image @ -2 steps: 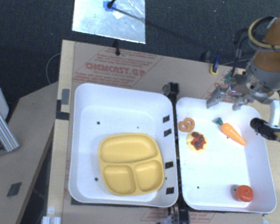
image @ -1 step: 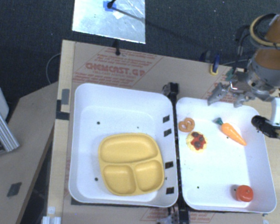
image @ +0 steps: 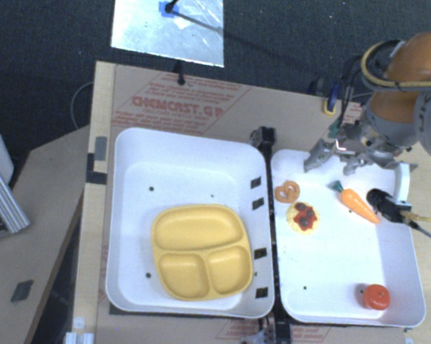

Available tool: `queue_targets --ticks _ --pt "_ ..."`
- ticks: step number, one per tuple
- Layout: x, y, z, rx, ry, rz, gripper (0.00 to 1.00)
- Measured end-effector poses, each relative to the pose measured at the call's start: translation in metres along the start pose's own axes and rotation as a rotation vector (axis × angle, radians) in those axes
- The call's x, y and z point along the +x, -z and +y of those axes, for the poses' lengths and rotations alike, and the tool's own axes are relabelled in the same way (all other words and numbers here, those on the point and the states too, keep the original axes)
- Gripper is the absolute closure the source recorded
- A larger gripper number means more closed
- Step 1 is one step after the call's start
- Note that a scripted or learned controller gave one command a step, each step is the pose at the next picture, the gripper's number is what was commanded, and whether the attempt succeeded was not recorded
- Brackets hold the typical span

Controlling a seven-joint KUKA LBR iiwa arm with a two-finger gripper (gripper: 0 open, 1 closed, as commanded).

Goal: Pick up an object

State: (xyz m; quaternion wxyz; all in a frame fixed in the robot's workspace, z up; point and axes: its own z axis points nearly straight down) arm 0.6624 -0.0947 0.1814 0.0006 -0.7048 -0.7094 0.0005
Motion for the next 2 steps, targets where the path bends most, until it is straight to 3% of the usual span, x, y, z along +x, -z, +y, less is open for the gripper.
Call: queue_targets --ticks 2 --pt "0.002 -0.093 0.002 -0.002 0.0 -0.001 0.0"
